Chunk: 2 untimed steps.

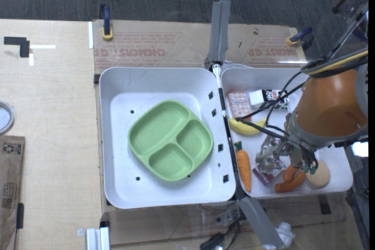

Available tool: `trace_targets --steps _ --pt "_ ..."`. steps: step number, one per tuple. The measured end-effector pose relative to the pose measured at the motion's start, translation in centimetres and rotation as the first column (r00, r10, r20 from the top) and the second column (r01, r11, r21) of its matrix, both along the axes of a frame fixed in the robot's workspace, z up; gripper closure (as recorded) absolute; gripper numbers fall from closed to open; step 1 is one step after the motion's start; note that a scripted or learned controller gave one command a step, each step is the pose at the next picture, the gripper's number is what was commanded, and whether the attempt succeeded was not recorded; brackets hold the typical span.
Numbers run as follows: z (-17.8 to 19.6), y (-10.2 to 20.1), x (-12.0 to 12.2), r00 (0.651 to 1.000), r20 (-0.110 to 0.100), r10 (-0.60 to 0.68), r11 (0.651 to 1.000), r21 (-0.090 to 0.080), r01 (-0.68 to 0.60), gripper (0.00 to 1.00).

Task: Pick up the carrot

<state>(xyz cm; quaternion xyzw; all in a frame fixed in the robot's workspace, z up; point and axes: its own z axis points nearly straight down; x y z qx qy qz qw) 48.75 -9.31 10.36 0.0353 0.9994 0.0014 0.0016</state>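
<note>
The carrot [243,169] lies hard against the right bin's left wall [229,143] — no room on that side. A banana [245,126] above, clutter [266,164] just right; its top stays open.

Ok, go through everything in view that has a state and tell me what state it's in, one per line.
carrot: lying flat by the right bin's left wall, not gripped
banana: lying flat in the right bin
green divided plate: right way up in the left bin, nothing in its compartments
gripper: low in the right bin, beside the carrot
</note>
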Motion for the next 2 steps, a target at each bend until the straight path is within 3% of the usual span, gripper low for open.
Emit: trace_targets --steps 1,2 --pt "8.8 6.8 0.3 0.962 0.0 -0.274 0.962 -0.002 0.274 1.0" --pt "24.3 6.4 1.6 0.836 -0.003 -0.549 0.836 -0.004 0.549 1.0"
